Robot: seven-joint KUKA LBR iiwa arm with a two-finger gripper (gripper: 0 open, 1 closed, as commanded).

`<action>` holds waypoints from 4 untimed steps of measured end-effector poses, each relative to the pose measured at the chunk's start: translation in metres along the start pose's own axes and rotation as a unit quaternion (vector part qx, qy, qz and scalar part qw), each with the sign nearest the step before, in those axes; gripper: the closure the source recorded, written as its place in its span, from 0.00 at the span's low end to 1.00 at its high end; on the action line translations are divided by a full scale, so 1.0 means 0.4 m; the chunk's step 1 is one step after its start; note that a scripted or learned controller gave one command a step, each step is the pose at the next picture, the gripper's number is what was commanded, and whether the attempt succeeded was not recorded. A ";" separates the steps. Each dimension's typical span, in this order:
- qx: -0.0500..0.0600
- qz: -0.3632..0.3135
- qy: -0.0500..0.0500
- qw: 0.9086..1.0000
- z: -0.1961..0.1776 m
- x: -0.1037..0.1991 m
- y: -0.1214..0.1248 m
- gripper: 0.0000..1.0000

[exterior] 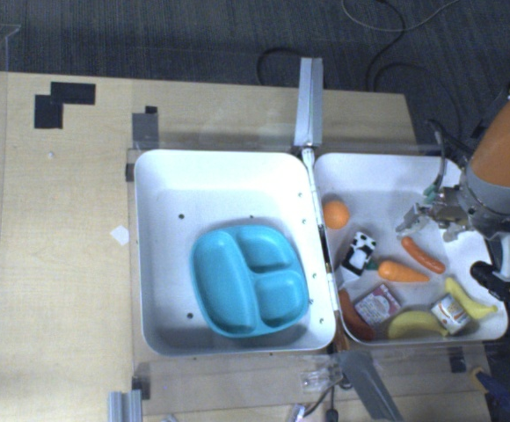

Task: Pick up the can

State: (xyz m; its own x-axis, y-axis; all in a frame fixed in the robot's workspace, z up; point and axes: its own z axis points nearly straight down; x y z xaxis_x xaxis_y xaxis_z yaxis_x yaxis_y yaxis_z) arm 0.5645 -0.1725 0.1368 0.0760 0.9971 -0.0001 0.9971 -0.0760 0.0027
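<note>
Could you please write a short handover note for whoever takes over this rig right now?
Gripper: hovering over the right bin, fingers look spread, nothing between them.
Can: lying on its side near the front right corner of the right bin, next to the bananas.
Also in that bin: an orange, a carrot, a black-and-white toy and a small packet.
Left bin: holds a blue divided tray.
Done: nothing yet; the can is untouched.
Left: move toward the front of the bin, grasp the can and lift it.
</note>
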 end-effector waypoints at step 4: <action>-0.003 0.022 0.001 1.000 0.126 0.123 0.260 1.00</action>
State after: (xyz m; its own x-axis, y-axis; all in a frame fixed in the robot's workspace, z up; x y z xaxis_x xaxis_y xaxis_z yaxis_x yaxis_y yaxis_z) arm 0.6722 -0.1315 0.0865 0.1199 0.9928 0.0017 0.9928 -0.1199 0.0079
